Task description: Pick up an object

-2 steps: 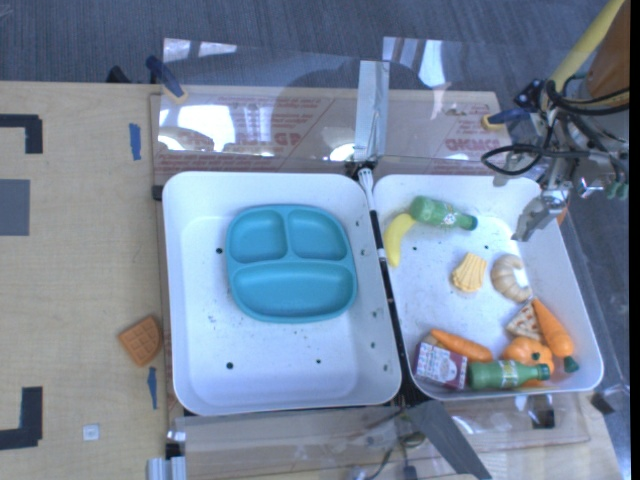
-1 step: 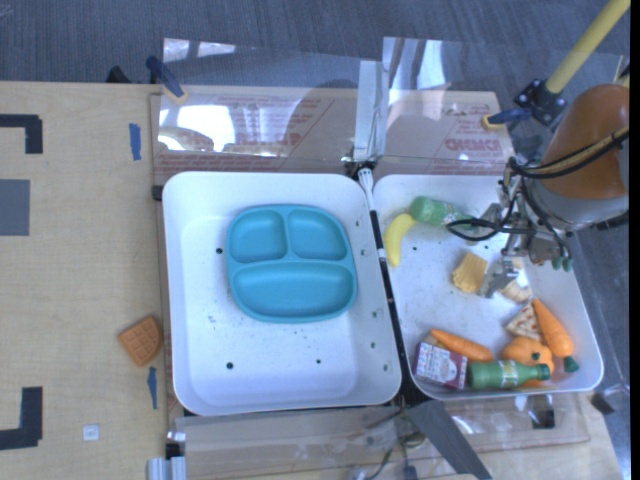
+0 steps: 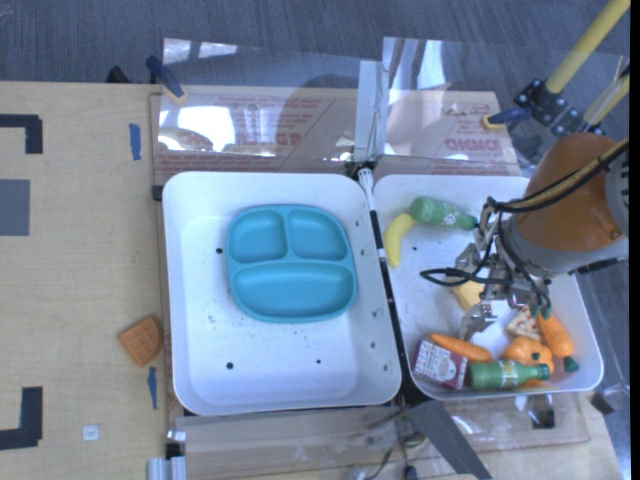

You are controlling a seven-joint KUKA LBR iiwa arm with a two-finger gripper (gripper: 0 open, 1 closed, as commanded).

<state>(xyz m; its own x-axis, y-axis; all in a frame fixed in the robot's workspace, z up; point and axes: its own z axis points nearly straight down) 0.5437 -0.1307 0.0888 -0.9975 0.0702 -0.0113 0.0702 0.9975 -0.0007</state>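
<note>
Here the right bin (image 3: 590,368) holds a cluster of toy foods beneath the gripper (image 3: 487,303): a yellow wedge-shaped piece (image 3: 465,295) lies just below the wrist, partly hidden by cables. Near it a yellow banana (image 3: 397,238) rests against the bin's left wall, with a green bottle-like item (image 3: 440,212) at the far side. Along the near wall lie an orange carrot (image 3: 462,347), a red-and-white carton (image 3: 440,364), a green bottle (image 3: 508,375) on its side, and further orange pieces (image 3: 540,343). Whether the gripper grasps anything cannot be told. The orange-banded arm (image 3: 570,208) enters from the right. The left bin (image 3: 190,268) carries a blue divided plate (image 3: 290,263); a waffle-like piece (image 3: 141,339) lies on the bench.
</note>
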